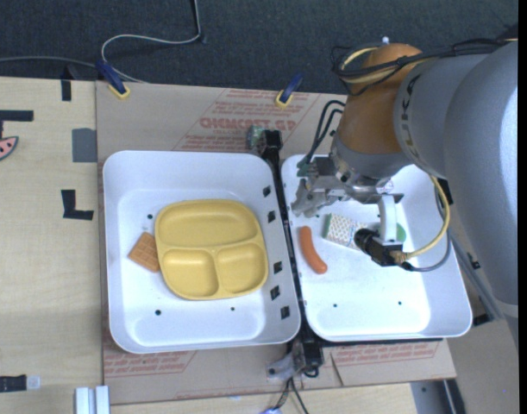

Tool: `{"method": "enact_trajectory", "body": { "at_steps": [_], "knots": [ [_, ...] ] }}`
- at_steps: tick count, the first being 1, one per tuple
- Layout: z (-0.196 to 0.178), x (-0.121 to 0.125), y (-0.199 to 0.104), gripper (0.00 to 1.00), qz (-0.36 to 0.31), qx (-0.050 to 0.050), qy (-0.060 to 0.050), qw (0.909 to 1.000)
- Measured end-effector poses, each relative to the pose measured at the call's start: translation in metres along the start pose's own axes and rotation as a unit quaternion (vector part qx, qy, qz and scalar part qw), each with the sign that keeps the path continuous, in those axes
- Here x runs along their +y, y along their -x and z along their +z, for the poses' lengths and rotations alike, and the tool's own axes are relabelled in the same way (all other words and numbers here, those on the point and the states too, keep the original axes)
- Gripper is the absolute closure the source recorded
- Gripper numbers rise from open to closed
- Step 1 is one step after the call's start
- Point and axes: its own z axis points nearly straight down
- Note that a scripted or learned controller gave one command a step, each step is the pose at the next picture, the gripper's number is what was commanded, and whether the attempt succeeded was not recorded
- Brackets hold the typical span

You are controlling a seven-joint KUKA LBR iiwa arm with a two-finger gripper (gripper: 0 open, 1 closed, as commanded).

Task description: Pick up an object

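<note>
The arm enters from the right of the frame and bends down over the right bin, its wrist low above the bin's upper half. The gripper sits at the upper left of that bin, close to the divider between the two bins. From this slanted overhead view its metal parts merge with the white floor, so whether it is wide, narrow or closed on anything I cannot tell.

Just below the gripper, toward the centre of the frame, an orange sausage-shaped object lies flat on the bin floor, angled slightly. Beside it to the right is a small green-and-white patterned piece, partly under the wrist hardware; it may be a sponge or a card, the view is too poor to say. Either would serve as the thing to pick, and the gripper's position near both suggests it is set up to come down on one of them.

The left bin holds a yellow divided tray in its middle, with a tan waffle-like piece tucked against the tray's left edge, well apart from the arm.

Judging from this, the grasp is not yet proven: nothing is visibly lifted, and both small objects rest on the floor
</note>
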Motion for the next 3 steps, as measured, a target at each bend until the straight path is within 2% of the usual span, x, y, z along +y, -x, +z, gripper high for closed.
{"method": "enact_trajectory", "body": {
  "at_steps": [1,2,3],
  "knots": [
    [0.001,0.000,0.000,0.00,0.000,0.000,-0.001,1.0000],
    [0.001,-0.078,0.062,0.00,0.002,-0.001,-0.001,1.0000],
    [0.099,-0.103,0.087,0.00,0.002,0.000,0.000,1.0000]
  ]
}}
